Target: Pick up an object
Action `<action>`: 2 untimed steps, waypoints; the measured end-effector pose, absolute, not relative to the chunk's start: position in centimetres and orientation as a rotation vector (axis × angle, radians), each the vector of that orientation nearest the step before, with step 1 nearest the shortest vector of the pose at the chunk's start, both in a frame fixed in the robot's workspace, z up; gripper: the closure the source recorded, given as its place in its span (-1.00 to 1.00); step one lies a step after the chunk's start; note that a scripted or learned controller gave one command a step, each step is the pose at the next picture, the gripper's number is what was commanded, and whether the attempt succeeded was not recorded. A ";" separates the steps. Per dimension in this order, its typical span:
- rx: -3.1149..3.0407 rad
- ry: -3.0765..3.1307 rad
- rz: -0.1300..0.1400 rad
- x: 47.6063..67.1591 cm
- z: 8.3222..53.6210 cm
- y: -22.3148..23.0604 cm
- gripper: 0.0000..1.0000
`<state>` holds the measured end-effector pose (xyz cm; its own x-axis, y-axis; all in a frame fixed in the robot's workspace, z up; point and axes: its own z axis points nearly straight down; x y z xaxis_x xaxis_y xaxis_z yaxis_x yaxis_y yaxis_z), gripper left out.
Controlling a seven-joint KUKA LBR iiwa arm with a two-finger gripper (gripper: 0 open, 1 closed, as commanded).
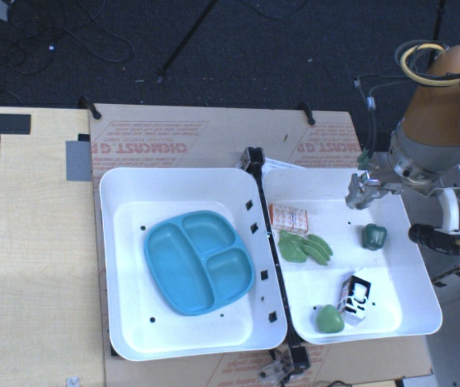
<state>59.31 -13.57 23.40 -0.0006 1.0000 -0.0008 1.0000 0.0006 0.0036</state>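
From the overhead camera, my gripper hangs over the right bin near its far edge; I cannot tell how it is set. The nearest object, a small dark green pepper, lies just below and slightly right of me, compact, no clear long axis.

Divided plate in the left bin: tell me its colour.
The divided plate is light blue all over, seen in the camera view.
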 end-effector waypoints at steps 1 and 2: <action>2.220 2.229 -0.002 58.3 22.7 -8.8 1.00; 2.221 2.229 -0.002 58.1 21.7 -3.8 1.00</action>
